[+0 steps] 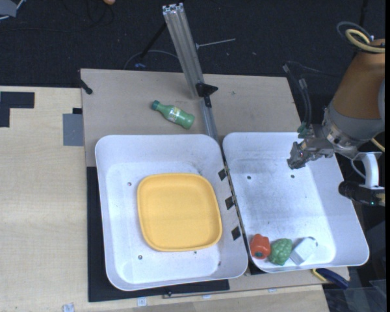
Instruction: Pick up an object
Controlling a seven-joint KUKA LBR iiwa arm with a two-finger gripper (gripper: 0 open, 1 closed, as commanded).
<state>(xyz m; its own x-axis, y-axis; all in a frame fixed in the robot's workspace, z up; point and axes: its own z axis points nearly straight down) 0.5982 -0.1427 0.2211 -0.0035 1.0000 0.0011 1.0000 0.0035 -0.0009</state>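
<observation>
Three small objects, a red-orange pepper-shaped toy (260,246), a green bumpy toy (281,251) and a white block (303,249), lay touching along the near edge of the right white bin (279,187). The gripper (298,159) hovered above the bin's far right part, holding nothing; its finger state could not be told. A square yellow plastic plate (179,211) filled the left white bin (117,174). A green bottle (173,114) lay on the bench behind; its label was illegible.
</observation>
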